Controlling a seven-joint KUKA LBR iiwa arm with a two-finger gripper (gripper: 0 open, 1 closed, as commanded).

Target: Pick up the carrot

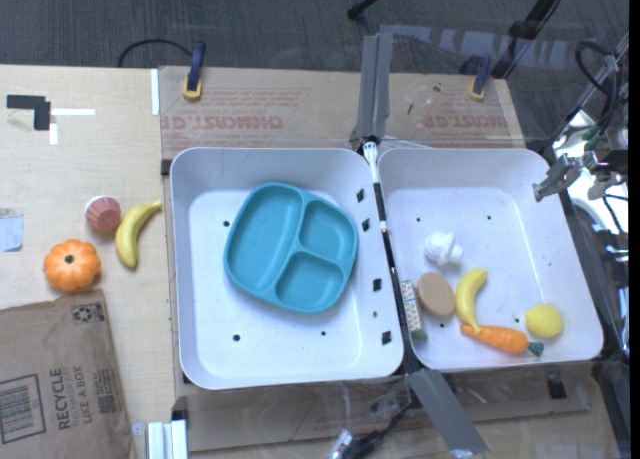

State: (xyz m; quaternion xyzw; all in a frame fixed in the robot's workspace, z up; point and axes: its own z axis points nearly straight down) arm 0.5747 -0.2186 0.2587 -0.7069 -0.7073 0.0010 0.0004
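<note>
A light wooden bench (80, 177) backed by dark grey carpet carries two shallow white bins side by side, their far edge lined with a cardboard sheet held by two blue-and-yellow clamps. The gripper (556, 183) hangs at the far right rim of the right bin (500, 197), amid cables and metal parts; whether it is open or closed cannot be told from this angle, and nothing is seen in its grasp. The carrot (497, 338) lies well apart from it, nearer the camera and slightly left, flat on the right bin's floor by the near wall, orange with a green tip pointing right. Touching the carrot's left end is a yellow banana (469, 294), with a tan round piece, possibly a cookie (435, 294), just beside that and a small white crumpled object (441, 247) above it. A lemon (544, 321) sits just right of the carrot. Far left of the gripper, the left bin (200, 277) holds a blue three-compartment plate (291, 246). Beyond it on the bare bench rest a second banana (133, 233), a pink cupcake-like toy (103, 214) and a small pumpkin (72, 265)
</note>
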